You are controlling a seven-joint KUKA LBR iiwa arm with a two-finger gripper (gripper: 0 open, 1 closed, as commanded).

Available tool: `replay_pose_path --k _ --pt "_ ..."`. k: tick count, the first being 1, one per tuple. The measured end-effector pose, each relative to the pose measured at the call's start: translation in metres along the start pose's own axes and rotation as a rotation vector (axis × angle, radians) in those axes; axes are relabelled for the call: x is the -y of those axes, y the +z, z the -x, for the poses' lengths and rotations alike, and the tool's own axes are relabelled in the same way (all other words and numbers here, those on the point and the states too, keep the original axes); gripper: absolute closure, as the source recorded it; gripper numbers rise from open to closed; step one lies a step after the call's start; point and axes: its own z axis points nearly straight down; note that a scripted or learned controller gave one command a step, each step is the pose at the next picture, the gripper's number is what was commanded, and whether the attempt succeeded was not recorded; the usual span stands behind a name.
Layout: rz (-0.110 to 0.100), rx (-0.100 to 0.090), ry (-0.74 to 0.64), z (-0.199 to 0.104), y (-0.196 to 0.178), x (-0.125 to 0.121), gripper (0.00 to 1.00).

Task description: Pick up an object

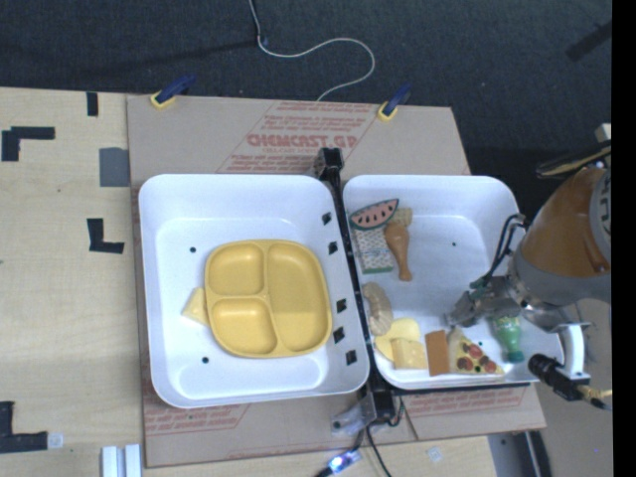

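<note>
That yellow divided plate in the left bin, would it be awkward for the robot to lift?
Probably. The yellow divided plate looks like rigid moulded plastic, so it should keep its shape and seem light for its size. It lies flat and wide in the left bin, leaving mainly the thin rim to pinch. Its smooth surface may well slip.

White cable looped on dark floor; cardboard sheet under bins; blue-yellow clamps at its corners.
</note>
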Motion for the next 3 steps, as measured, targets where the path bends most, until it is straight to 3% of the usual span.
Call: replay_pose_path --k 3 --pt "-0.001 0.0 0.001 -0.011 -0.131 0.007 1.0"
